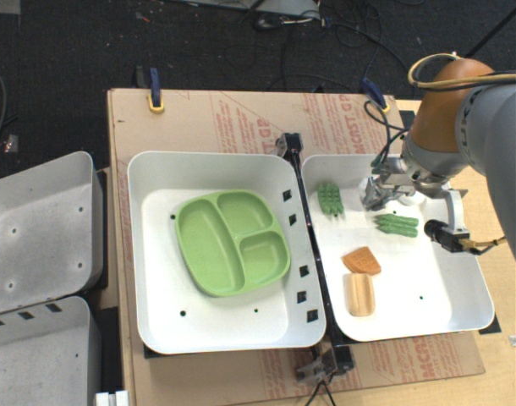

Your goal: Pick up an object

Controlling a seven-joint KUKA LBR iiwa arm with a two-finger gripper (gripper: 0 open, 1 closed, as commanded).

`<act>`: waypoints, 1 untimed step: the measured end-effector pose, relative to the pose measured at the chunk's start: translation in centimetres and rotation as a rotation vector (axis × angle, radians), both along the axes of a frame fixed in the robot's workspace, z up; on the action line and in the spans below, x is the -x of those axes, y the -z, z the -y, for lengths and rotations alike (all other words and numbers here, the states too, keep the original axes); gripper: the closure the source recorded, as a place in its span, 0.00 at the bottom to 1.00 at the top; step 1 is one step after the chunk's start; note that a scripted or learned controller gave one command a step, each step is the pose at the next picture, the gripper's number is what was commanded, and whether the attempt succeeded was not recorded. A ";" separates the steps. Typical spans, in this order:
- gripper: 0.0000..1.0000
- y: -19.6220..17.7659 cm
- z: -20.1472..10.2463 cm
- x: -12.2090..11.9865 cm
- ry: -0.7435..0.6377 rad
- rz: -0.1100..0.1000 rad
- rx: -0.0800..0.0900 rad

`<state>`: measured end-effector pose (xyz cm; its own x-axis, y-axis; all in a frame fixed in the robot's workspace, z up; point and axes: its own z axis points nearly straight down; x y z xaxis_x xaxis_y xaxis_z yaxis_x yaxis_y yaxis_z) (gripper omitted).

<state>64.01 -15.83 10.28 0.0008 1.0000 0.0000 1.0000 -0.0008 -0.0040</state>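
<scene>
camera view shows the gripper [379, 194] low in the right bin [461, 311], between two green pieces [330, 200] [397, 224]. whether it grips anything, i cannot tell.

One fixed camera looks down at a slant on the desk [241, 112], taking in both bins from moderately far.
</scene>
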 end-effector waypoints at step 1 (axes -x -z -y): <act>1.00 -6.3 0.2 0.0 0.001 0.010 0.001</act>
